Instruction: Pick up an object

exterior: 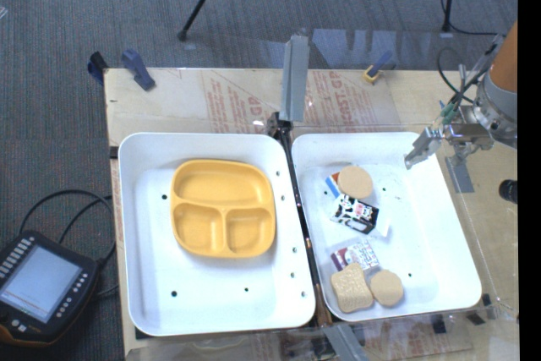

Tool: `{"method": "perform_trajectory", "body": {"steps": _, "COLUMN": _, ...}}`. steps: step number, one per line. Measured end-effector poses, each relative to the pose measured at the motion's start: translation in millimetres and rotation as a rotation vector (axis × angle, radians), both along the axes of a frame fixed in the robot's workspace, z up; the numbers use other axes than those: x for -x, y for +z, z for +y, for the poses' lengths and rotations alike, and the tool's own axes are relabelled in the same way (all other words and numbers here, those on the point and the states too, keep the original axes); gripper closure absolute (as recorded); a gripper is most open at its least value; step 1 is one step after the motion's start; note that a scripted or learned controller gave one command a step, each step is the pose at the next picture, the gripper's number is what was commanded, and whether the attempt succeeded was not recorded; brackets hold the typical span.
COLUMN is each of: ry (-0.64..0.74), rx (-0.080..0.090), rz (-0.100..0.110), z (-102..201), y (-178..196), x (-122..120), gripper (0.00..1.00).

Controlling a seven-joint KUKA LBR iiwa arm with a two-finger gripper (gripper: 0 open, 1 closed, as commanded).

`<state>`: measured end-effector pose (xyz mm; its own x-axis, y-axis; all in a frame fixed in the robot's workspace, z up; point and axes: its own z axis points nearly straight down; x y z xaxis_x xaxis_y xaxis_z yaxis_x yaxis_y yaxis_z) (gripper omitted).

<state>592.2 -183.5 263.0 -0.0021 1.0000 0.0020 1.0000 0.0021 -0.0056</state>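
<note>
At the near edge of the right bin [439, 266] lie a square cracker [352, 289] and a round cookie [387, 287], touching, with a small packet [355, 254] just behind them. Farther back sit a dark packet [356, 215] and another round cookie [355, 182]. A yellow tray [224, 208] sits in the left bin [144, 182]. The gripper [420, 151] hangs over the right bin's far right corner with nothing in it; whether it is apart or together, I cannot tell. By this showing nothing is picked yet: choosing, lowering and grasping all remain.
</note>
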Motion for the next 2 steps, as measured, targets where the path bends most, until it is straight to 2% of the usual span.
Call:
{"method": "perform_trajectory", "body": {"steps": 1, "ry": 0.282, "rx": -0.002, "rz": 0.0, "z": 70, "y": -45, "x": 35, "gripper": 0.0}}
{"method": "perform_trajectory", "body": {"steps": 2, "ry": 0.286, "rx": -0.001, "rz": 0.0, "z": 81, "y": -113, "x": 13, "gripper": 0.0}}
